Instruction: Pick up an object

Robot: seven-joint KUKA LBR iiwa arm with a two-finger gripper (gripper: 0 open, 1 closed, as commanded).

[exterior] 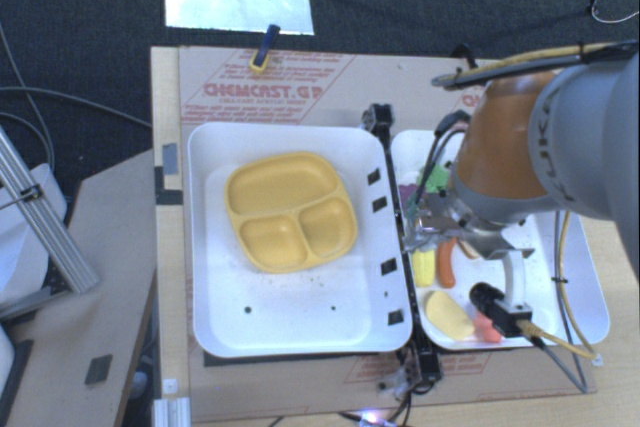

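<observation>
**Arm low over the right bin, tool state unclear**

Camera view: The table carries two shallow white bins side by side on a sheet of printed cardboard. The left bin holds a yellow divided plate with three compartments, lying flat near the bin's middle and slightly toward its far side. A few dark specks sit on the bin floor in front of the plate.

The grey arm with its orange band reaches in from the right and hangs over the right bin, covering most of that bin's far half. The tool sits low at the bin's left side, near the divider between the bins. Whether it is apart or together cannot be told, as the wrist and cables mask it.

Several small objects lie in the right bin near the tool. An orange-red elongated piece lies just beside a small yellow piece. Nearer the front edge rests a pale yellow rounded object, with a red piece beside it. A green item peeks out at the arm's left edge. None can be seen held by the tool.
</observation>
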